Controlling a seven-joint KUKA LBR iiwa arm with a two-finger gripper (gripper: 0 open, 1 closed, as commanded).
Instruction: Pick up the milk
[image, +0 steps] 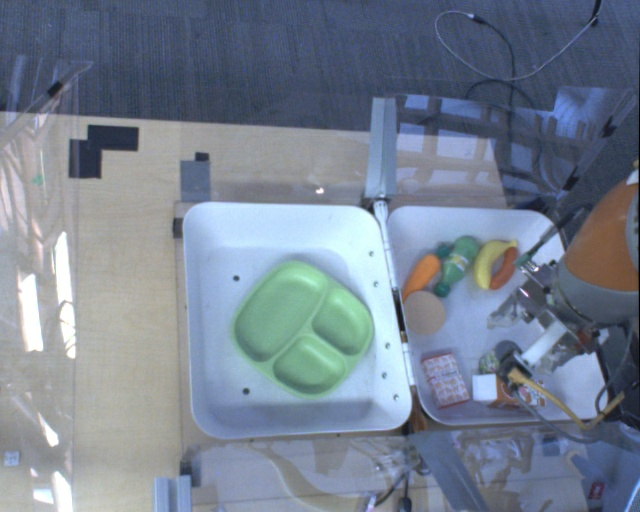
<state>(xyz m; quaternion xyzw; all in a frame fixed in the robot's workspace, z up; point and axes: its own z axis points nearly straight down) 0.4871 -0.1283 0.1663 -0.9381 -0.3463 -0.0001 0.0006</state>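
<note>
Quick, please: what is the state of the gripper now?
The gripper: above the right-hand bin; open or closed cannot be told.

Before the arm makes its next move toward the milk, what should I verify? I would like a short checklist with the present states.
1. Milk identified: cannot tell; the small white block near the front wall of the right bin is the likeliest candidate.
2. Position of the gripper above that block: not ok; it hangs over the bin's middle.
3. Room beside the block: not ok; a pink patterned box lies close on the view's left.
4. Gripper free of other items: cannot tell.
5. Green divided plate out of the way: ok; it lies in the left bin.
</note>
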